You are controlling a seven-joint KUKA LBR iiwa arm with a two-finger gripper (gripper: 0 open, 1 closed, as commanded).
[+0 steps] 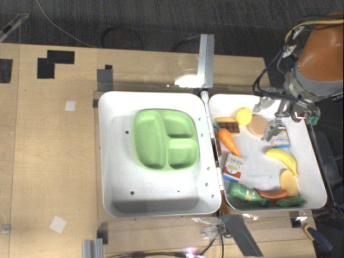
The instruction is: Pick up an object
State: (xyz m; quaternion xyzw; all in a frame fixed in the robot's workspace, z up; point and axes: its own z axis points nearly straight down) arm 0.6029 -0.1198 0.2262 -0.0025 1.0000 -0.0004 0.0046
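The right bin [318, 172] holds several toy foods. Among them are a yellow lemon [243, 115], a tan disc [257, 126], a brown chocolate bar [227, 127], a carrot [228, 140], an orange-white carton [233, 166], a banana [282, 157] and a blue-white packet [280, 140]. My gripper [273, 127] hangs over the bin's upper right part, just above the packet and to the right of the tan disc. It looks open, with nothing between its fingers.
The left bin [115, 181] carries a green divided plate [164, 138]. Along the right bin's front edge lie a green bottle [244, 192], a red sausage [274, 194] and a yellow-orange piece [289, 183]. A metal post [206, 63] stands behind the divider between the bins.
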